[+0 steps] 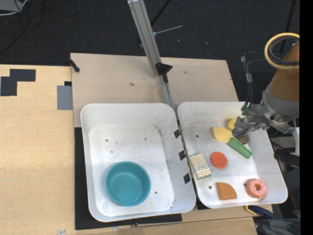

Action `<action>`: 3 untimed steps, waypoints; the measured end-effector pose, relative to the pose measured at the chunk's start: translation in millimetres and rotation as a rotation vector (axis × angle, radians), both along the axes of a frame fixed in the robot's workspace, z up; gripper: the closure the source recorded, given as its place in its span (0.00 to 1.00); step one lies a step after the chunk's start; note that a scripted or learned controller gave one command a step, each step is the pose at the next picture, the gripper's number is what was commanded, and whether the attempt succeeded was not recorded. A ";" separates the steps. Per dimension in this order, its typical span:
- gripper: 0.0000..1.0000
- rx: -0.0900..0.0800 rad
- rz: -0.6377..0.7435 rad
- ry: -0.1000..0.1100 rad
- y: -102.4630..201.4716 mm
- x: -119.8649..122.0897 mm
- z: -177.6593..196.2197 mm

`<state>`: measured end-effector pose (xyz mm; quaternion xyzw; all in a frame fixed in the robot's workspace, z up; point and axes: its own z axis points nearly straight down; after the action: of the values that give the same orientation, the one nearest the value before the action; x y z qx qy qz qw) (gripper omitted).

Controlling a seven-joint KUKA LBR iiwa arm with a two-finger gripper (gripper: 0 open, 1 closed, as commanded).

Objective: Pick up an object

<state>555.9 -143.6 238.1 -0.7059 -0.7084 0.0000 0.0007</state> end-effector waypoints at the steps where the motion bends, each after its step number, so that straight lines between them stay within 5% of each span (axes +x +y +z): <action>1: 1.00 0.000 0.001 -0.001 51.4 14.8 8.5; 3: 1.00 -0.001 0.000 -0.001 149.5 55.1 5.8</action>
<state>611.0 5.9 243.9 -0.7059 -0.7083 -0.0001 -0.0001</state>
